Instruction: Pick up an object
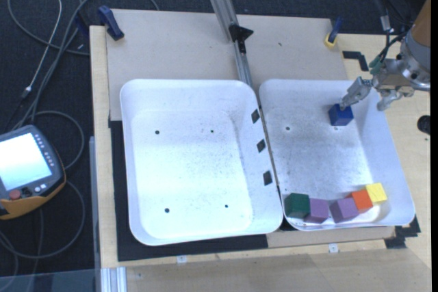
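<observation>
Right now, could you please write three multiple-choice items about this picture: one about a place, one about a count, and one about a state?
1. Where does the blue cube lie?
A. In the left bin
B. In the right bin, far part
C. On the board beyond the bins

2. How many blocks lie in the row along the right bin's near edge?
A. Three
B. Five
C. Seven

3. How does the gripper stand to the blue cube?
A. Spread fingers just above it, not closed on it
B. Lifting it high over the left bin
C. Pressing it on the yellow block

Answers:
1 B: it sits in the right bin's far part.
2 B: green, purple, purple, orange, yellow.
3 A: one finger ends at the cube's top.
</observation>
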### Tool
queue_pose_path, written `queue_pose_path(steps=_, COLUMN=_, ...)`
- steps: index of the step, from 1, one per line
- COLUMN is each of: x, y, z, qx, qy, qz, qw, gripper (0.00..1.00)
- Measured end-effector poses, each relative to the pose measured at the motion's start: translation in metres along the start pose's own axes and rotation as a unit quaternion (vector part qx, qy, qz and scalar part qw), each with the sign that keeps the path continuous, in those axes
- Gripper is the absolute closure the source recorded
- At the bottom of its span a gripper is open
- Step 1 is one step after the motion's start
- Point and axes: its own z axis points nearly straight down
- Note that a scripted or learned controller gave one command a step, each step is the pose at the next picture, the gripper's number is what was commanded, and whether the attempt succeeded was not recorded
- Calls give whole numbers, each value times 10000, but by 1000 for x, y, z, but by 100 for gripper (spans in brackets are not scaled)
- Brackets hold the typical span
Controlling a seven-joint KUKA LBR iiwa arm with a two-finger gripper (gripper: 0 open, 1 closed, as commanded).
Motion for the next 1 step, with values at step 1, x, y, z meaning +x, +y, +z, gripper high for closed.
queue_pose_path(steps=1, x=-25, y=32, z=154, qx=56, qy=24, qz=0, qw=10000, gripper=0)
